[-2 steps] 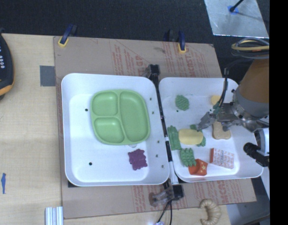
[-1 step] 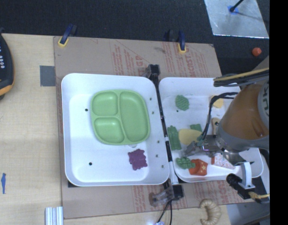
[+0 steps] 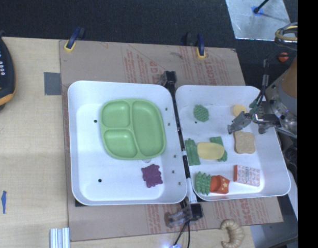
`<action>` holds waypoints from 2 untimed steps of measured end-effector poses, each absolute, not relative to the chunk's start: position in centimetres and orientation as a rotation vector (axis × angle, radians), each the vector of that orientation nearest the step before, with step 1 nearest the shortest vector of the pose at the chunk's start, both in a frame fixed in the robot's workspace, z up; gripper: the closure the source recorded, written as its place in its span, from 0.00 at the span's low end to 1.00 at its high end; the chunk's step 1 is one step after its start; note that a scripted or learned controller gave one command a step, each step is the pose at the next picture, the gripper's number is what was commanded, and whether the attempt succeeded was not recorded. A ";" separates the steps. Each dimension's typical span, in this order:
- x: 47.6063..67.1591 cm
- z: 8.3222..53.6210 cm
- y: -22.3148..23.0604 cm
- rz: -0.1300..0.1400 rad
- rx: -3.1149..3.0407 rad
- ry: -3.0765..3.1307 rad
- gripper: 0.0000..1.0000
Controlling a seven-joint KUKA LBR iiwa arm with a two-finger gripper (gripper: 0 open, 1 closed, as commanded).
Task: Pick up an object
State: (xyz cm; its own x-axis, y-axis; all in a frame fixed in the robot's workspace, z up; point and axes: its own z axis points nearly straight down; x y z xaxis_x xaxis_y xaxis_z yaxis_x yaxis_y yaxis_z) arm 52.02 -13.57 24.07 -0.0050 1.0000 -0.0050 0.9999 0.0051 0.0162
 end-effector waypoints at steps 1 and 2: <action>56.8 13.6 -12.4 -0.008 2.217 2.236 0.00; 54.8 9.0 -12.3 -0.006 2.221 2.230 0.00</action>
